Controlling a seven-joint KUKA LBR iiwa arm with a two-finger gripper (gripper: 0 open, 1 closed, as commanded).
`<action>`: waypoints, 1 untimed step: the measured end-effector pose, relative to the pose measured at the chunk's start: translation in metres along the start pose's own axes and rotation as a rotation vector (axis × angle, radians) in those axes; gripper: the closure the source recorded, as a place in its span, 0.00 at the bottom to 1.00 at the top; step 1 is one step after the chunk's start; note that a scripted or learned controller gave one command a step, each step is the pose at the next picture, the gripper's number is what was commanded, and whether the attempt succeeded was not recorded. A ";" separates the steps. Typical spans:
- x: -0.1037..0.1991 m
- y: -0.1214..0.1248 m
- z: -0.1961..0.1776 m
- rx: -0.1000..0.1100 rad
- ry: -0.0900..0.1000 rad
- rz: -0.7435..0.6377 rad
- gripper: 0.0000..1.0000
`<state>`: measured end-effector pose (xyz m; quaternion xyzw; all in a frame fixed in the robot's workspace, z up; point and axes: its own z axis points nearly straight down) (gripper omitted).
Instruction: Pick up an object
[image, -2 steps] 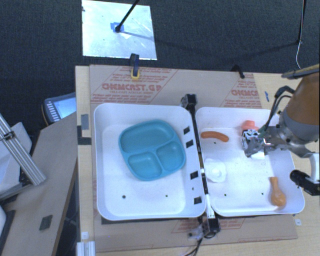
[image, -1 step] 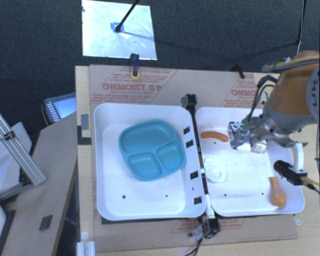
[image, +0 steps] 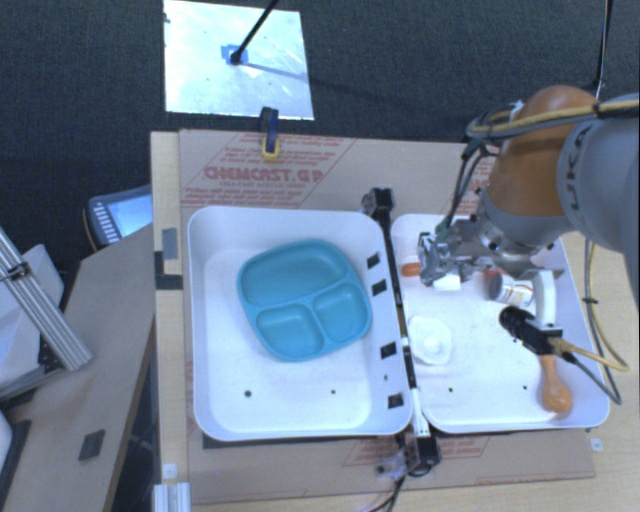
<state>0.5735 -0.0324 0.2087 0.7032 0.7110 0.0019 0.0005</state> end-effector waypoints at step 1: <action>0.062 0.021 -0.003 0.000 0.001 0.000 1.00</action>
